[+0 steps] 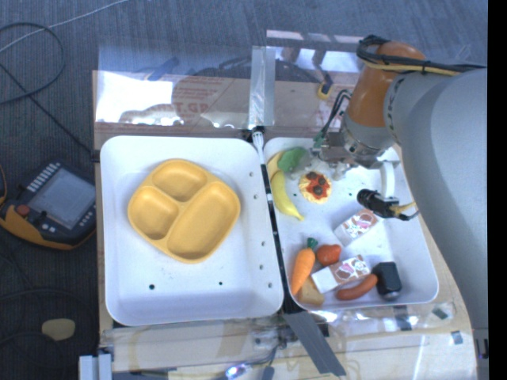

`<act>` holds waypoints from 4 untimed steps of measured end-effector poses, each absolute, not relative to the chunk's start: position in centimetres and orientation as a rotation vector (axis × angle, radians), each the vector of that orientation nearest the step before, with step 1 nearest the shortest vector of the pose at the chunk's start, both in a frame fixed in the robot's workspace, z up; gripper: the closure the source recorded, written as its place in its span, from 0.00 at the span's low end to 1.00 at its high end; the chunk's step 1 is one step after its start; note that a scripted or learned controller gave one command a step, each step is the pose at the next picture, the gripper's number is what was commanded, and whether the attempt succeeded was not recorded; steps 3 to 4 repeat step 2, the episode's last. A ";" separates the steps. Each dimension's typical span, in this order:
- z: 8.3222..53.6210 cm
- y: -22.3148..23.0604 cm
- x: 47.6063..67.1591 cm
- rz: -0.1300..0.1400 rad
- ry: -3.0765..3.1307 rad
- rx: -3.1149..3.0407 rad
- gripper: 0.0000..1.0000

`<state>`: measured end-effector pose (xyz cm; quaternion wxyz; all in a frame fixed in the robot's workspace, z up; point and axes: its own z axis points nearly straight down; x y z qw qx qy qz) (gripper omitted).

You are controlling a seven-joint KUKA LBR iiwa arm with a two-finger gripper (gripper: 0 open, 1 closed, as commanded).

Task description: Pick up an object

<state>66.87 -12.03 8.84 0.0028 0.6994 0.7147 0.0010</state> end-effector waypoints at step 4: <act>10.0 -12.1 67.0 0.001 2.239 2.188 0.00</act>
